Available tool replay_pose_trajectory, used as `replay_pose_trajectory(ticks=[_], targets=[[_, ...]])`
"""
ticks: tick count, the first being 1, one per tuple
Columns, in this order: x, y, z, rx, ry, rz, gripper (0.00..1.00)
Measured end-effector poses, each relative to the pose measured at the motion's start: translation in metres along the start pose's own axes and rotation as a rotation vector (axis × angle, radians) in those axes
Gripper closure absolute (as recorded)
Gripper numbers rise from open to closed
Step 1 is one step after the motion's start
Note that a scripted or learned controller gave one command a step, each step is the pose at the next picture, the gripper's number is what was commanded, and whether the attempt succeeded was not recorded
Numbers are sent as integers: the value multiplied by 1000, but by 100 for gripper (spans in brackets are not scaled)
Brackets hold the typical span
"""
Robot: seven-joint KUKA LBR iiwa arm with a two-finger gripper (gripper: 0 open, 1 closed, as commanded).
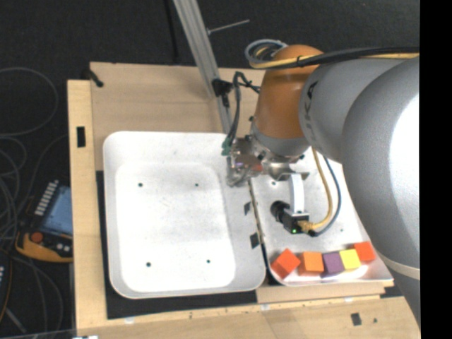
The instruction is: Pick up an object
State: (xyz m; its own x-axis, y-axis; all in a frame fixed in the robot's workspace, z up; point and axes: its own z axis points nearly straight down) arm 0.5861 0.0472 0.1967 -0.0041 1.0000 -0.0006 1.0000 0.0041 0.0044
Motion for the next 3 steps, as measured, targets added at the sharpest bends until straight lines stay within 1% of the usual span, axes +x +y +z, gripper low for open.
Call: replay_pose_trajectory(ticks=[1,2,3], targets=[[-61,-59,0,6,-3,11,100],[-57,-57,0,4,1,10,0],[-57,-57,0,3,1,12,0]])
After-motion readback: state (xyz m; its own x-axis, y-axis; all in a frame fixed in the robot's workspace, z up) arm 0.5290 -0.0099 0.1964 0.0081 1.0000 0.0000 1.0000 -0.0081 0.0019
